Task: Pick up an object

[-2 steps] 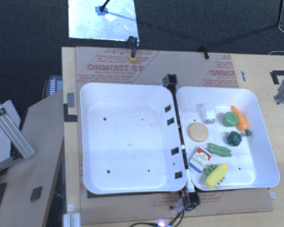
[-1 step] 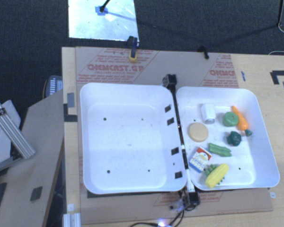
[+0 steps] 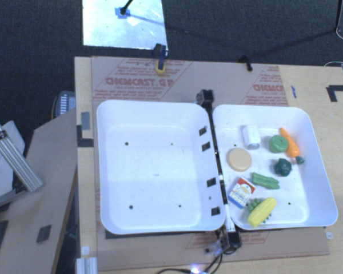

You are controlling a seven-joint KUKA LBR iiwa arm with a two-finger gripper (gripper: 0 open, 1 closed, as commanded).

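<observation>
You've got the bench (image 3: 131, 76) under a brown printed board, with two white bins side by side on it. The left bin (image 3: 111, 153) is the biggest open floor in view: just four small dark dots on it, with rims all round. The right bin (image 3: 317, 170) holds everything, clustered centre to right; its left strip by the divider, its far-left corner and its near-right corner are bare.

I can't tell you anything about the gripper's opening or what it has hold of.

Pickable items, largest down:
- Corn cob (image 3: 261, 211), yellow, tilted, near the front rim, just beside the small box.
- Orange carrot (image 3: 290, 142), lying along the right side and touching the green round piece.
- Tan disc (image 3: 239, 159), flat and mid-bin, with room on its left.
- Small printed box (image 3: 239, 192), red, white and blue, closest to the divider.
- Green pod-like vegetable (image 3: 265, 181), lying between the disc and the corn.
- White cylinder (image 3: 251, 136), nearest the back rim.
- Green round piece (image 3: 278, 144).
- Dark green lumpy piece (image 3: 283, 166), with a gap on all sides.

Black clips (image 3: 206, 146) run down the seam between the bins. A silver sheet (image 3: 124, 16) lies on the dark floor beyond the bench, and an aluminium rail (image 3: 11, 156) sits at the left.
</observation>
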